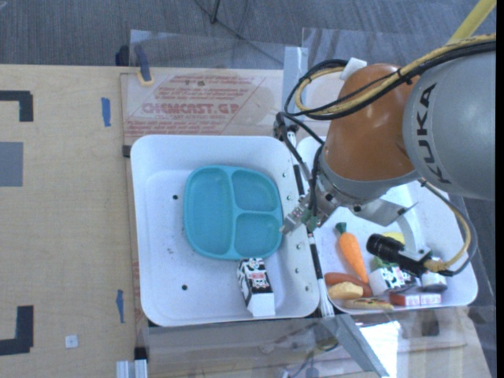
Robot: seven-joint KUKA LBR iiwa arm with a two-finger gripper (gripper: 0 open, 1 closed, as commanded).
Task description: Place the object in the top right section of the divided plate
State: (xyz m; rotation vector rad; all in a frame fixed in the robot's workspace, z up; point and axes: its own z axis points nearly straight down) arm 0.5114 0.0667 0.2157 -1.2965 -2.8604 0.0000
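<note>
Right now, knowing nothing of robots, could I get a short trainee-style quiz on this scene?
1. True or false: the turquoise divided plastic plate lies in the view's left white bin.
2. Which bin holds the orange toy carrot? A left; B right.
3. Fill in: the small black-and-white cow-print carton lies in the ___ bin as the plate.
Key: 1 true; 2 B; 3 same.

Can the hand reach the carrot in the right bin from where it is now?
Probably yes. The carrot lies uncovered in the right bin, nothing on top, and the hand hangs close by over the wall between the bins. Other toy food crowds its lower end.
</note>
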